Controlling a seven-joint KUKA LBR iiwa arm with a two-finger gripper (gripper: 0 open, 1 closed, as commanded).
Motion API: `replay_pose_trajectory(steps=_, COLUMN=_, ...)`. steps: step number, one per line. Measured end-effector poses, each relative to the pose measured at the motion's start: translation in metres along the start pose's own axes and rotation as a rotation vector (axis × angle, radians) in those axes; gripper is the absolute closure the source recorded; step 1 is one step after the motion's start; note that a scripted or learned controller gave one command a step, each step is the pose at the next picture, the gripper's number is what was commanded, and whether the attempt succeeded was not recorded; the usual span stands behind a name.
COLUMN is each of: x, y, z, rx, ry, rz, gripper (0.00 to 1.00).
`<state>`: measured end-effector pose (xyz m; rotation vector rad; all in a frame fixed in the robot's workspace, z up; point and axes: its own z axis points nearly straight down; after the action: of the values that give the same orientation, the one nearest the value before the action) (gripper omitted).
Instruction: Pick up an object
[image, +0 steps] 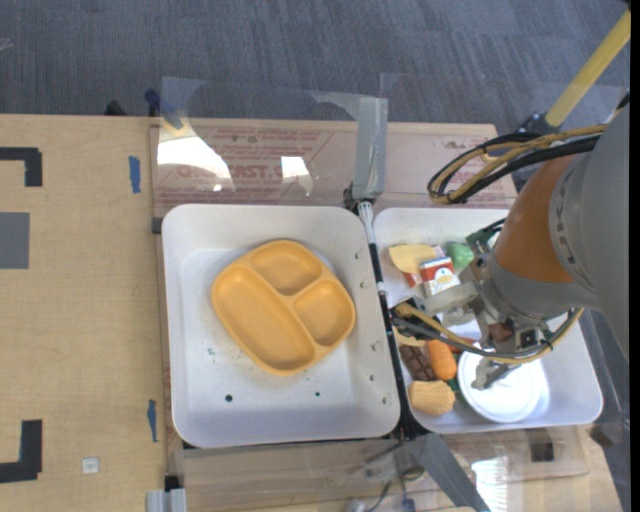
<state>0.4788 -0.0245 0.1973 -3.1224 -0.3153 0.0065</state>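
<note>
The right bin (585, 395) holds a heap of small toy foods. Among them are a pale yellow wedge (411, 258), a small red and white carton (438, 274), a green piece (460, 252), an orange carrot-like piece (441, 360), a brown piece (420, 365), a tan bread-like lump (432, 399) and a white round dish (510, 395). My gripper (490, 372) hangs low over the bin, right above the white dish and just right of the carrot piece. The arm's wrist and cables hide much of it.
The left bin (190, 330) carries an orange divided plate (284, 304) with three compartments. Cardboard and clear tape lie behind both bins. A yellow pole (592, 68) crosses the top right corner. The grey arm with its orange band (535, 235) covers the right bin's far part.
</note>
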Motion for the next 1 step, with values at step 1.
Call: replay_pose_trajectory(steps=1, x=-0.0050, y=0.0266, z=-0.0159, rx=-0.003, ry=0.004, rz=0.003, gripper=0.00)
